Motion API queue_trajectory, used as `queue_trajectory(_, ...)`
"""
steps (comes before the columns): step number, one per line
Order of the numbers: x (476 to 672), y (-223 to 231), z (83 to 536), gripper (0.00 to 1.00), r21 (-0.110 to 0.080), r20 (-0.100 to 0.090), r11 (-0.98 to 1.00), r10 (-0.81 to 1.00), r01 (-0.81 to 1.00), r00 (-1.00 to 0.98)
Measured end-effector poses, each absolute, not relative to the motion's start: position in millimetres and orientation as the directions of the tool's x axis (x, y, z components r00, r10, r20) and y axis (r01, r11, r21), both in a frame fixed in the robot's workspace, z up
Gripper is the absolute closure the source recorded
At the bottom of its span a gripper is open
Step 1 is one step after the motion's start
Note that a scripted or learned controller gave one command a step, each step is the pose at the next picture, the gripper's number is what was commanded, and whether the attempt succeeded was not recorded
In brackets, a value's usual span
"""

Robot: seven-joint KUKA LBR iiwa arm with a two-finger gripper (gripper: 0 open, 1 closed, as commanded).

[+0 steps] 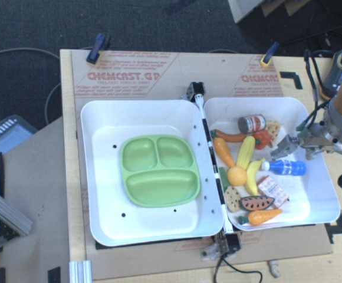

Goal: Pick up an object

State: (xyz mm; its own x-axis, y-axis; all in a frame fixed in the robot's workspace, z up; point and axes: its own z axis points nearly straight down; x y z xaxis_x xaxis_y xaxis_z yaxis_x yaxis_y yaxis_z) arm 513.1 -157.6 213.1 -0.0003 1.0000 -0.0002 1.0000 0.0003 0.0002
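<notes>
My gripper (pixel 293 148) hangs over the right bin (pixel 321 202), near its right side, open with nothing between its fingers. Just below it a blue bottle (pixel 287 168) with a white cap lies on its side. To the left are a pile of toy foods: a red-labelled can (pixel 252 124), a corn cob (pixel 245 151), an orange carrot (pixel 222 151), an orange ball (pixel 237 176), a banana (pixel 252 178), a watermelon slice (pixel 257 203) and a second carrot (pixel 264 216).
The left bin (pixel 100 211) holds a green divided plate (pixel 159 171). A black hinge strip (pixel 209 158) runs between the two bins. Cables (pixel 315 81) hang along the arm at the right. Blue clamps (pixel 96 48) grip the board's far edge.
</notes>
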Motion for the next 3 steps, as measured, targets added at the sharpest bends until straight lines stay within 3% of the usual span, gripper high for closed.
queue_trajectory(1,519.7,-104.3,107.2,0.0,0.001,0.0,-0.001,1.0,1.0,0.001)
queue_trajectory(2,520.0,-104.0,116.8,1.0,0.002,-0.001,-0.001,1.0,1.0,0.001)
queue_trajectory(3,519.9,-104.0,116.7,0.0,0.002,-0.001,-0.001,1.0,1.0,0.001)
